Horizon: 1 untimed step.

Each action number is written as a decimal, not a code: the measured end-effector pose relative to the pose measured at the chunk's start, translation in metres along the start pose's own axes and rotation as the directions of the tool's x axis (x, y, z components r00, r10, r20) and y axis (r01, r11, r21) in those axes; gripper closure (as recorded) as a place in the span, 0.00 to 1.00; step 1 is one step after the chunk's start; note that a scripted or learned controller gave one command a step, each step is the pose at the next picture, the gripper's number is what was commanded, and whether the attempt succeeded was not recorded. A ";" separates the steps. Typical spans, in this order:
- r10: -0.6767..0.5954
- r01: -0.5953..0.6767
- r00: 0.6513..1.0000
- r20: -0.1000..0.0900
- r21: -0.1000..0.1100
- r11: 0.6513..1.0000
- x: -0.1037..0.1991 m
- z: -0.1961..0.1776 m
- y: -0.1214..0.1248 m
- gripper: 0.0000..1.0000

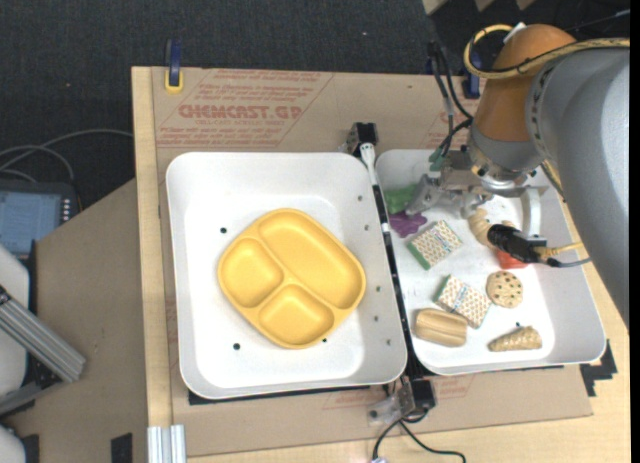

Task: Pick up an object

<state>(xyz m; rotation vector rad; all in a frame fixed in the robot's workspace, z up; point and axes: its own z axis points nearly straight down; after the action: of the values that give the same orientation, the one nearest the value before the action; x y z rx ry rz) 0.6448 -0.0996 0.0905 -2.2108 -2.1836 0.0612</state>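
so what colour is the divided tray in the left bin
Yellow; the divided tray shows clearly in the camera view.

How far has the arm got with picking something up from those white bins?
Nothing looks picked up yet. The gripper is down at the far end of the right bin, near a green piece and a purple one; whether it grips anything cannot be seen. The cookie, bread roll and patterned blocks lie untouched. Grasping and lifting remain.
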 end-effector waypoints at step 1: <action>-0.008 0.008 1.000 -0.005 -0.044 0.999 -0.020 0.011 -0.080 0.00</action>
<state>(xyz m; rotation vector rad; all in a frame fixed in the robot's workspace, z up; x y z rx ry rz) 0.5639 -0.1183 0.0837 -2.2220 -2.2120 0.0076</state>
